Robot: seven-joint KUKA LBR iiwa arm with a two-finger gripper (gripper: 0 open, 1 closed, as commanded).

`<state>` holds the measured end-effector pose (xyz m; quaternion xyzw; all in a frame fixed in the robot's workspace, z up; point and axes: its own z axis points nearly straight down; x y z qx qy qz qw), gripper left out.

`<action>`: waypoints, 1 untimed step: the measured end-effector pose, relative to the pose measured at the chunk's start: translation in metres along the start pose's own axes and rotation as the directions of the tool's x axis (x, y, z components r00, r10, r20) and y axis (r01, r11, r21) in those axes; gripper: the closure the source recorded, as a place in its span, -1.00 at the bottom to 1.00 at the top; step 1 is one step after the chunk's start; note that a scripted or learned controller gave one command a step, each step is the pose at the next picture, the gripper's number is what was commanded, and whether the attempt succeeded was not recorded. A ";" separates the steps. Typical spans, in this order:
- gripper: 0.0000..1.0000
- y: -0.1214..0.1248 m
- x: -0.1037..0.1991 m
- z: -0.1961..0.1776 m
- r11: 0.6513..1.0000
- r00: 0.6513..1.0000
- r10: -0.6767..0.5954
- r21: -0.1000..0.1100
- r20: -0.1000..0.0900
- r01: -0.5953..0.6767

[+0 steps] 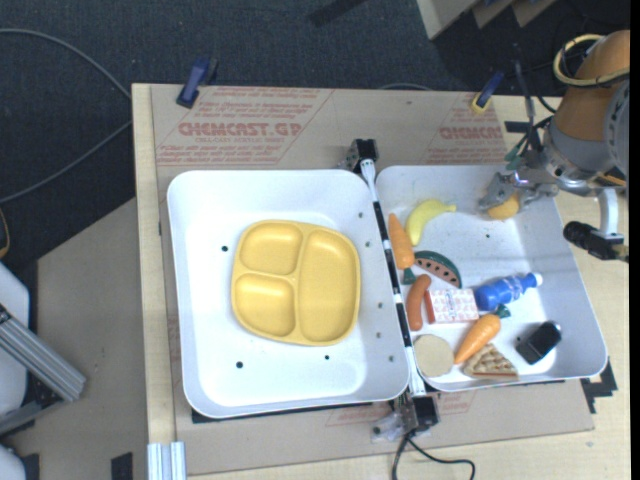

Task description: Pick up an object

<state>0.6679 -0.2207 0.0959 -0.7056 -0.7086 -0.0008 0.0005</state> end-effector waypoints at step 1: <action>1.00 -0.001 0.062 0.011 1.000 1.000 0.003 0.001 0.001 -0.003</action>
